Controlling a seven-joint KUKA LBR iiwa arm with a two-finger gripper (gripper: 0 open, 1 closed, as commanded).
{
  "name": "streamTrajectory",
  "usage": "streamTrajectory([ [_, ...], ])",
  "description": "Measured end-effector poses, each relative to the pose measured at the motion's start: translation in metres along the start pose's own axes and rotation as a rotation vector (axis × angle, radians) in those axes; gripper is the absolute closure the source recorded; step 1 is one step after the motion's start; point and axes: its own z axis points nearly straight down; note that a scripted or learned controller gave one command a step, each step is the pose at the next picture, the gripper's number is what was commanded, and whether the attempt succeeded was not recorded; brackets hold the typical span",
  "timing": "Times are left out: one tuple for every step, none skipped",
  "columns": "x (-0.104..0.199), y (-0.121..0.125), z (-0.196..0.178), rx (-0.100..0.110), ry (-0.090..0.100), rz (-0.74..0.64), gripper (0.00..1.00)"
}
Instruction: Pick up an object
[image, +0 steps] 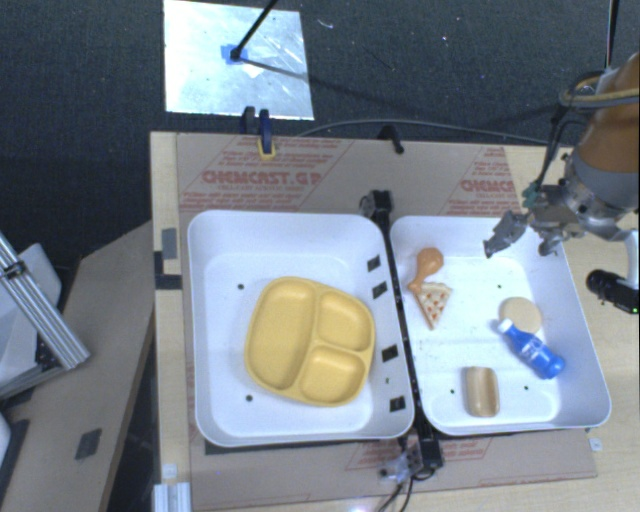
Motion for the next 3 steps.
streamTrajectory([
  [0.0, 0.002, -0.008, -0.012, -0.002, -0.002, 0.0],
  [0.001, 0.006, 0.055, -0.008, -0.001, -0.001, 0.0],
  [0.001, 0.003, 0.097, -0.009, -0.001, 0.0, 0.0],
])
